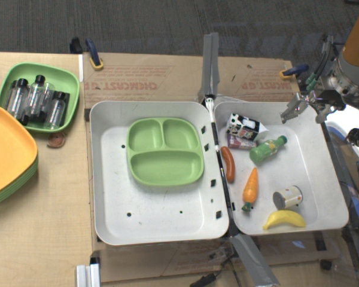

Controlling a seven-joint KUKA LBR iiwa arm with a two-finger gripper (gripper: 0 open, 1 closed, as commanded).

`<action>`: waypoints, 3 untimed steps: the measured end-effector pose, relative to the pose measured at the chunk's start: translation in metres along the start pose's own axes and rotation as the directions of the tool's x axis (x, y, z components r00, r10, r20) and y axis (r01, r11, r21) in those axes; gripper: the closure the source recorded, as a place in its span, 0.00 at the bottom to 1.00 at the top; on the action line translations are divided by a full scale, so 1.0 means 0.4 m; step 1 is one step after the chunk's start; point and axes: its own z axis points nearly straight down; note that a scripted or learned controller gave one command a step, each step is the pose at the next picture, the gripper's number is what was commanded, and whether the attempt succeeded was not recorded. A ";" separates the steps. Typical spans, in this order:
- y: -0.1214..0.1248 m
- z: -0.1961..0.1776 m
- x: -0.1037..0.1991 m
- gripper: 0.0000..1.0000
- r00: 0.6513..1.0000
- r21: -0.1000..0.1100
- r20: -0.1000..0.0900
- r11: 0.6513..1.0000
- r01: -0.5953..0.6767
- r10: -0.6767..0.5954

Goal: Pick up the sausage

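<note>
Camera view looks down on two white bins side by side on the desk, and the gripper (305, 104) hangs over the upper right corner of the right bin (338, 217), well apart from everything inside it. Its fingers (289, 111) look spread and nothing sits between them, which fits an arm waiting above the clutter before it goes down. The sausage (228, 163) lies along the left wall of the right bin, just beside the divider between the two bins, its long axis running nearly parallel to that wall. It is a slim reddish-brown link with rounded ends and a smooth, slightly glossy skin. That spot looks awkward in my judgement: with the wall so close on one side, a grasp across its width leaves little room for the finger nearest the wall. A carrot (250, 187) lies near its lower end on the right, and a small printed packet (243, 130) rests just above its upper end. A green bottle (267, 149) lies further right, with a small tin (288, 197) and a banana (283, 220) toward the lower part of the bin. The left bin (107, 208) carries a green divided plate (165, 151), likely kept there as a place to set things down.
</note>
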 end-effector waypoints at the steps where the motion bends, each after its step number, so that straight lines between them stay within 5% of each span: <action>1: -0.142 0.124 -0.071 0.00 0.983 0.000 -0.001 0.983 -0.184 0.184; 2: -0.198 0.199 -0.130 0.00 0.858 0.002 0.000 0.858 -0.514 0.514; 3: -0.113 0.137 -0.033 0.00 0.899 0.001 0.000 0.899 -0.438 0.438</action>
